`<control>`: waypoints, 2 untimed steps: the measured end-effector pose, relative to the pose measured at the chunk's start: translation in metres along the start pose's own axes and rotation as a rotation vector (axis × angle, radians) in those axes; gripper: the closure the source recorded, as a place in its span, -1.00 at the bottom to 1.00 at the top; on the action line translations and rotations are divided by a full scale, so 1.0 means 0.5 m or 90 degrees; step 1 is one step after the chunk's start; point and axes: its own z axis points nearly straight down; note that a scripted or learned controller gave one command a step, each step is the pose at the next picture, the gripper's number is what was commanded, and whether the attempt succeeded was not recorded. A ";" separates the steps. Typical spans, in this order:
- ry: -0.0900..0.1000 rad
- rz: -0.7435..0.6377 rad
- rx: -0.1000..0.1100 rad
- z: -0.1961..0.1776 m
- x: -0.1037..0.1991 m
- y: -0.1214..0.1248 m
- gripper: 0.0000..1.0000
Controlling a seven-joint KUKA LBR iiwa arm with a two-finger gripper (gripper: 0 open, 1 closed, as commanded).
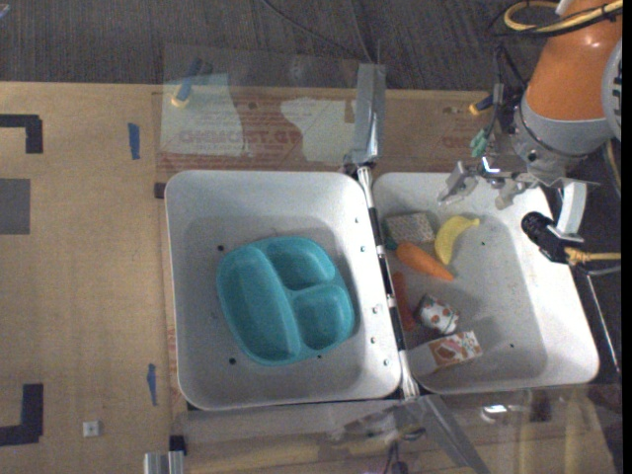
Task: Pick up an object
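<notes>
My gripper (484, 188) hangs over the far edge of the right bin (568, 349), fingers spread and nothing between them. Just below it in that bin lie a yellow banana (452, 237), an orange carrot (425, 261) and a beige speckled block (410, 228). Nearer the front sit a small white and red cup (437, 314) and a red and white carton (455, 349). A dark red strip (399, 299) lies along the bin's left wall.
The left bin (197, 215) holds a teal divided plate (286, 299). A metal divider (367, 126) runs between the bins at the back. The right half of the right bin is bare floor.
</notes>
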 end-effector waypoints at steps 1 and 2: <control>0.000 0.100 0.001 0.111 0.078 0.005 -1.00; 0.001 0.115 -0.011 0.236 -0.006 -0.041 -1.00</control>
